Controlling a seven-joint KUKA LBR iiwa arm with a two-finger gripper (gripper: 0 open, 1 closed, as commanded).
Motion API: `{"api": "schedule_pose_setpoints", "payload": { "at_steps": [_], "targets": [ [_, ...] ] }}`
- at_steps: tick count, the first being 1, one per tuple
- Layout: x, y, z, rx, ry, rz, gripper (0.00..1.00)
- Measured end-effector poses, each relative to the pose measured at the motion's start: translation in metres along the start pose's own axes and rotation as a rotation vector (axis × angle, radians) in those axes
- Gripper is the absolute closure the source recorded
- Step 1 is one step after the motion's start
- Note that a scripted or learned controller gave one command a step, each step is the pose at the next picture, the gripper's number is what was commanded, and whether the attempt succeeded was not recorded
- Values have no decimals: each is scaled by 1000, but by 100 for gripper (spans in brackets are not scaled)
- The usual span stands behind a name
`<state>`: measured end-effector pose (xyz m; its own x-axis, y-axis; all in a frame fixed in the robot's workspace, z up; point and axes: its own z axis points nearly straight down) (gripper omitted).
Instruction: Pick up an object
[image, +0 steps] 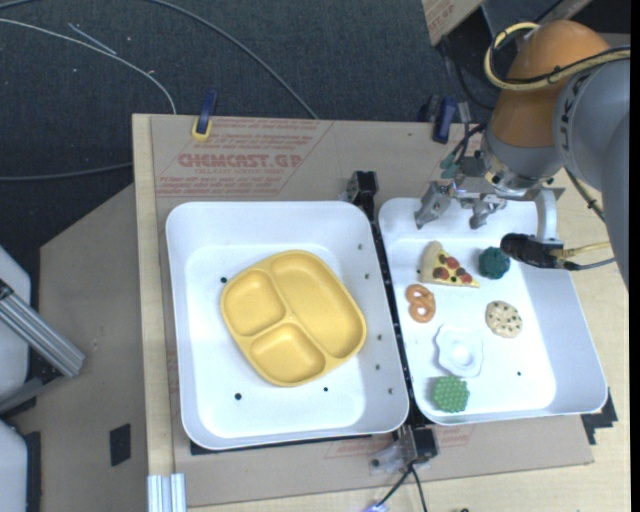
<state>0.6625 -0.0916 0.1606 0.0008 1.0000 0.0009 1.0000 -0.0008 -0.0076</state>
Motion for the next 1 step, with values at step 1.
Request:
{"api": "schedule_pose_setpoints", "payload": {
  "at_steps": [1],
  "targets": [
    [-9, 4, 49, -5, -1, 0, 0]
  ]
}}
